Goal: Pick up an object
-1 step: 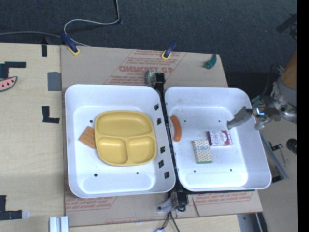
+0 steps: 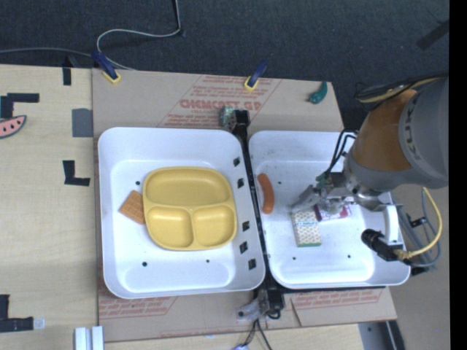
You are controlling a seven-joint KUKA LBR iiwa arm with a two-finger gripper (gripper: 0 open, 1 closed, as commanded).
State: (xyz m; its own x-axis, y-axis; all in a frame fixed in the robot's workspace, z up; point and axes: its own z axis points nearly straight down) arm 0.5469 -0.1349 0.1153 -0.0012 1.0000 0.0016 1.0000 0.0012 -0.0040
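A small patterned packet (image 2: 307,230) lies in the right bin (image 2: 292,268), the gripper (image 2: 326,199) low just above it; whether it grips is unclear. The arm (image 2: 394,141) bends in from the right. A sausage (image 2: 267,193) lies nearby; a yellow tray (image 2: 191,207) fills the left bin (image 2: 120,268), partly covering a cracker (image 2: 133,208)

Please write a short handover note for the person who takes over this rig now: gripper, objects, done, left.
Gripper: low in the right bin, at the top edge of the patterned packet; its grasp is unclear.
Objects: orange sausage lies near that bin's left wall. Yellow divided tray is in the left bin, with a brown cracker at its left.
Done: nothing lifted.
Left: grasp one object, raise it.
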